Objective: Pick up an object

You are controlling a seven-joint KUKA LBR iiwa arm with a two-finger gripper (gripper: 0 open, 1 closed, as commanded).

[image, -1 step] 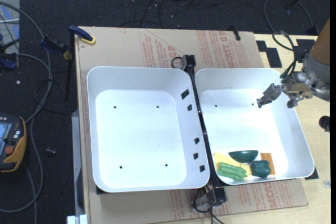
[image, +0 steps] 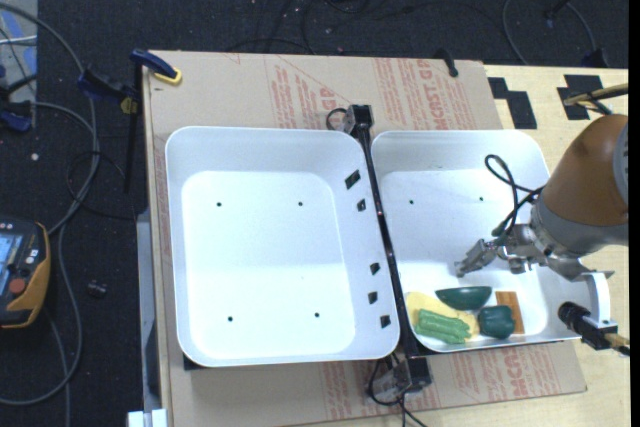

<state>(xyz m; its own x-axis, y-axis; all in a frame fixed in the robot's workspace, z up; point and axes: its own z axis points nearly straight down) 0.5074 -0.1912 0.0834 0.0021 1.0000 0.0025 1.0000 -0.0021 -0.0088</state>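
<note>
Bench (image: 260, 95): two white bins, left bin (image: 265, 245), right bin (image: 440, 165). My gripper (image: 472, 262) hangs above green toys (image: 455, 313) in the right; jaw state I cannot tell.

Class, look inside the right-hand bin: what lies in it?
In the right-hand bin, near its front edge: a yellow piece, green pieces, a dark green bowl-shape, a teal lump. The arm covers its right side.

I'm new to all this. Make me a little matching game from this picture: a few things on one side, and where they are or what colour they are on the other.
Things:
1. left bin
2. gripper
3. orange block
4. blue clamp

Descriptions:
A. at the bench's far left corner
B. beside the dark green bowl, right bin's near edge
C. bare white floor
D. over the right bin, above the bowl

Pairs: 1-C, 2-D, 3-B, 4-A
</note>
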